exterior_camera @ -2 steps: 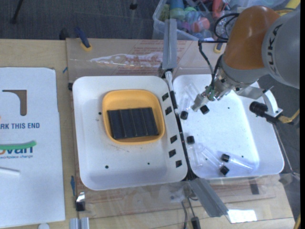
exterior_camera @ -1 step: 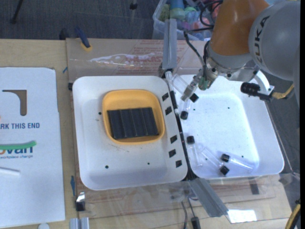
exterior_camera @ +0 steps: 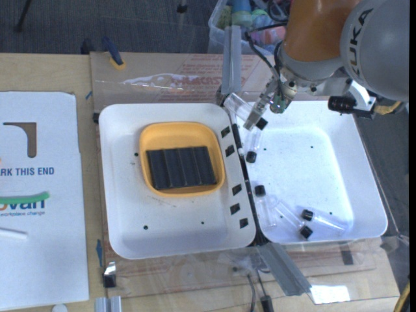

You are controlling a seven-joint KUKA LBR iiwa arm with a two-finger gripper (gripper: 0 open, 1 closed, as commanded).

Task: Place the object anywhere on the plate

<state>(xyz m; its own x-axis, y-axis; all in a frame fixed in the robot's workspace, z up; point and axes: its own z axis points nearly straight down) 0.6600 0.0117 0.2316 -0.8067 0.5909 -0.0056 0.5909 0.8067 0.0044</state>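
Pale wood bench runs across the foreground, with a printed white sheet lying at its left. Nearest in the right bin, a few loose clear vials with black caps lie well apart from the action. Further back, in the left bin, the yellow plate already carries a dark ribbed block that covers most of its floor. Beyond that, at the back of the divider between the bins, the gripper hangs under the orange-banded arm. Just beside its tip is a clear vial, which I take to be the task's thing. Whether the gripper is clamped on it or merely near it, I cannot tell. The vial's long axis runs diagonally, from the far left down toward the near right, with its black cap at the nearer, right-hand end. The risks, as I judge them: a loose hold could drop it onto the divider, or it could land on the ribbed block and roll off the plate's rim. Farthest off, a clear tub of clutter sits beyond the bench.
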